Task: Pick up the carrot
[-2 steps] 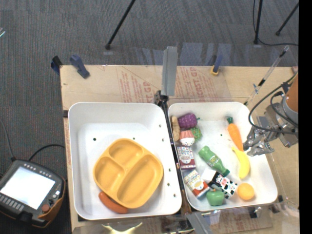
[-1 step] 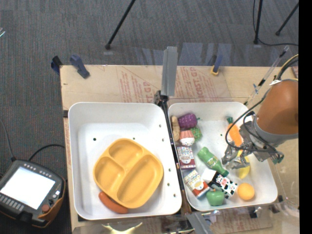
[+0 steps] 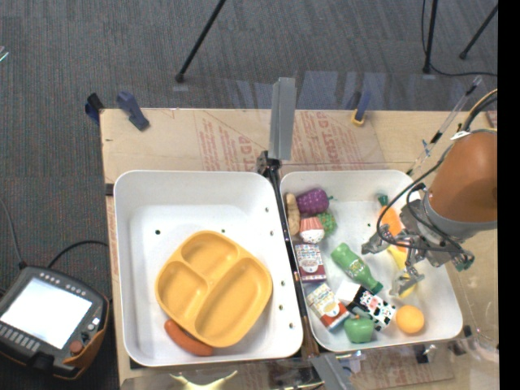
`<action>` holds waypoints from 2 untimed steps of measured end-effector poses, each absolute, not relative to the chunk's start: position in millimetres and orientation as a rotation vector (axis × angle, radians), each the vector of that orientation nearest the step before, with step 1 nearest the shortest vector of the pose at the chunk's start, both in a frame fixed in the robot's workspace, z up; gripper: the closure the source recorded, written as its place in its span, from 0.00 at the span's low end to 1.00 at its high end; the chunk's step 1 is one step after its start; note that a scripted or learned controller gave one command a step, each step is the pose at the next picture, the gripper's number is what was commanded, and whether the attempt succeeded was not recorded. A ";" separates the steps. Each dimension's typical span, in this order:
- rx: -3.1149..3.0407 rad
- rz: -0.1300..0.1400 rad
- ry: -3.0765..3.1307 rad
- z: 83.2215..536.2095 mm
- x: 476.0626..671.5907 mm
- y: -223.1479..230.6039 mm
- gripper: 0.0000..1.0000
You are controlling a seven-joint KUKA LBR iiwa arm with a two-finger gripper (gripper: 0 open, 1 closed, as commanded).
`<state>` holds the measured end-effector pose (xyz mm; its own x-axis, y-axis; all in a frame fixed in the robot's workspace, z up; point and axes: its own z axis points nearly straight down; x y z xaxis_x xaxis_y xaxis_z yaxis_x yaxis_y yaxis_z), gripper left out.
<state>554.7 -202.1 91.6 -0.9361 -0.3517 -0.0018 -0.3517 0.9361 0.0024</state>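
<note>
Carrot (image 3: 390, 218) lies in the right bin (image 3: 325, 181); end effector (image 3: 410, 266) just beside it.

Plastic, board and carpet

Glossy yellow plastic tray (image 3: 213, 288) in smooth white left bin (image 3: 130, 218); matt brown board bench (image 3: 187, 140); rough grey carpet (image 3: 97, 39).

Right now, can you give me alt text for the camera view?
The gripper hangs over the right bin, beside an orange carrot among small toy foods. The left bin holds a yellow divided plate and a sausage.
</note>
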 end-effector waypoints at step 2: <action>-0.902 0.005 2.999 99.5 608.3 -206.6 1.00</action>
<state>608.3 -206.6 99.5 -0.8341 -0.5515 -0.0099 -0.5516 0.8341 0.0001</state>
